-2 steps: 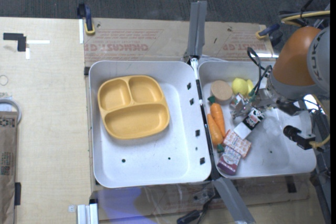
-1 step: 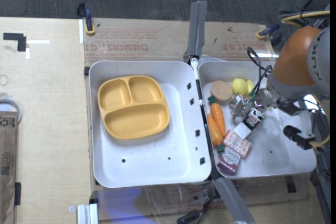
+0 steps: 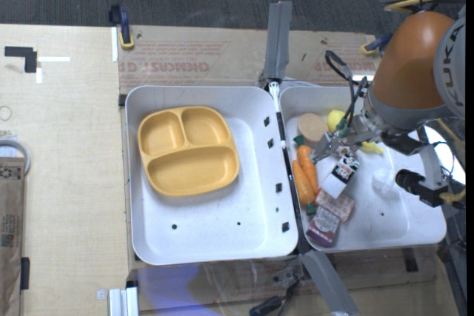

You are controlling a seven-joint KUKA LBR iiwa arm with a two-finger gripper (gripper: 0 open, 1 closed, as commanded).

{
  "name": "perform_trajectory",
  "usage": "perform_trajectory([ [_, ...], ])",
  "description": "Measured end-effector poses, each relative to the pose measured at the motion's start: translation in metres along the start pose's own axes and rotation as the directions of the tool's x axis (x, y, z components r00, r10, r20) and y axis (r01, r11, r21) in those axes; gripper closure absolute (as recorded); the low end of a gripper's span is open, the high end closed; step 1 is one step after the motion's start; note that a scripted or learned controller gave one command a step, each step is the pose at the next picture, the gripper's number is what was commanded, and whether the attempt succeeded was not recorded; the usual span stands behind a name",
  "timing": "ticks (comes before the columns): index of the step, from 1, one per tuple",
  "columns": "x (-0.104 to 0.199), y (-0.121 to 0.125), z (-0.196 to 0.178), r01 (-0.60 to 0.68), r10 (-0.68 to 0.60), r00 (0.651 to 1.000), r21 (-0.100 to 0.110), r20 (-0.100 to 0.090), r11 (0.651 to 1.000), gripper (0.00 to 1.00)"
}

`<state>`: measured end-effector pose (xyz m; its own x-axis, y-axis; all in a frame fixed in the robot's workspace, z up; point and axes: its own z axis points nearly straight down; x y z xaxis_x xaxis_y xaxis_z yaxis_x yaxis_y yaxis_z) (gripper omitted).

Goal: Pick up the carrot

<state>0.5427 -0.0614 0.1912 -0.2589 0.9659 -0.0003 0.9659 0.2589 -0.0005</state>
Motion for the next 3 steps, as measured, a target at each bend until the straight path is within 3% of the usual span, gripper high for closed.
perform_trajectory([
  [1, 0.015, 0.001, 0.000, 0.246, -0.246, 0.969, 0.001, 0.000, 0.969, 0.00],
  [2, 0.024, -0.061, 0.000, 0.275, -0.275, 0.961, 0.001, -0.001, 0.961, 0.00],
  [3, 0.023, -0.060, -0.008, 0.272, -0.272, 0.962, 0.002, -0.001, 0.962, 1.00],
])
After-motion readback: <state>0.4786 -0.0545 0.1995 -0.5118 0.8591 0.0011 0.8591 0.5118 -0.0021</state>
